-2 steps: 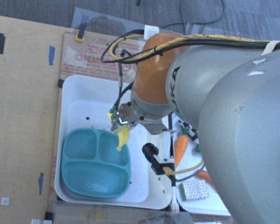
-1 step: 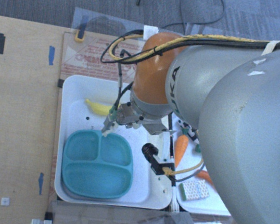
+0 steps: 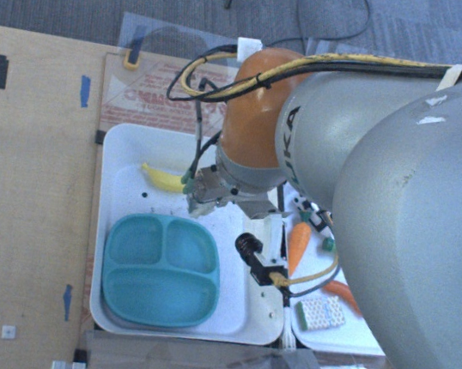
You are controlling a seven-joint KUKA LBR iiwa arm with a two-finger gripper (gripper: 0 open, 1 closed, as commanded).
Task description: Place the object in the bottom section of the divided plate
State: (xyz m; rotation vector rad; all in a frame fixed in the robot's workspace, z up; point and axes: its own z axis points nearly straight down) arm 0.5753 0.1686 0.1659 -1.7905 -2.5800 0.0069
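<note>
Arm (image 3: 374, 159), grey with an orange band, took up most of the right of the scene, reaching in from the right over the two white bins. It stood low over the left bin, seemingly to work at the banana there.

Left bin (image 3: 119, 149) was the next largest thing, a shallow white tray on the wooden bench. The right bin (image 3: 337, 339) sat touching it, largely covered by the arm.

Plate (image 3: 163, 270), teal and divided in three, lay in the near part of the left bin. Its two small sections were on the far side and its one wide section on the near side; I judged that wide one to be the bottom section. All three looked bare, so the placing was not yet done.

Banana (image 3: 161, 179), yellow, lay flat on the bin floor just beyond the plate, its right end meeting the gripper.

Carrot (image 3: 298, 244), orange, lay in the right bin, with a small dotted block (image 3: 320, 311) nearer.

Gripper (image 3: 201, 194) hung at the banana's right end. I could not tell how it was set, nor whether it had the banana.
</note>
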